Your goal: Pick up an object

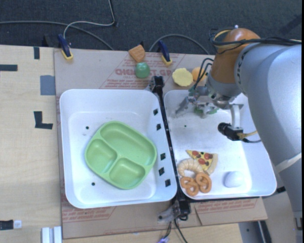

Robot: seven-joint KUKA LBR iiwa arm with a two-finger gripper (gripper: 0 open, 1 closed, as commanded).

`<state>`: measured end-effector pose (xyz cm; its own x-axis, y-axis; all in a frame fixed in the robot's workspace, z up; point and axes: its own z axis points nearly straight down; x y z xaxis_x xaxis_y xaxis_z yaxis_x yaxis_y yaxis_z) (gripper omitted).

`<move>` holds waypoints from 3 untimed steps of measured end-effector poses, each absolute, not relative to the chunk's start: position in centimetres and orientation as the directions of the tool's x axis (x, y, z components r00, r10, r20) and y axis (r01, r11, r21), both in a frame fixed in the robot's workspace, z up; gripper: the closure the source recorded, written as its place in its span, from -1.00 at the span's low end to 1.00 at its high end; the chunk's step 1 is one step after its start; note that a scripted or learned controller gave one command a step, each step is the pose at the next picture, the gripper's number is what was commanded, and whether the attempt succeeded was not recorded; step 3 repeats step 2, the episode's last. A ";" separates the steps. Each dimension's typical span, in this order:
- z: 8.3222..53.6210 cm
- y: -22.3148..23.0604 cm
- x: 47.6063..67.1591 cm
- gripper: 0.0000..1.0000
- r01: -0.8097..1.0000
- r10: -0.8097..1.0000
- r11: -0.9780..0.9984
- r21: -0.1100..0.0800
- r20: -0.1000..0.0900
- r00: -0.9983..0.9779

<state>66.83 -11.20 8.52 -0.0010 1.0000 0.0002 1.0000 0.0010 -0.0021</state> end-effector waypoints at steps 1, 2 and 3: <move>8.5 -10.7 66.8 -1.00 1.000 1.000 0.000 -0.001 -0.002 0.000; 8.5 -11.2 66.8 -1.00 1.000 1.000 0.001 -0.002 0.000 -0.001; 8.5 -11.2 66.8 -1.00 1.000 1.000 0.001 -0.002 0.000 -0.001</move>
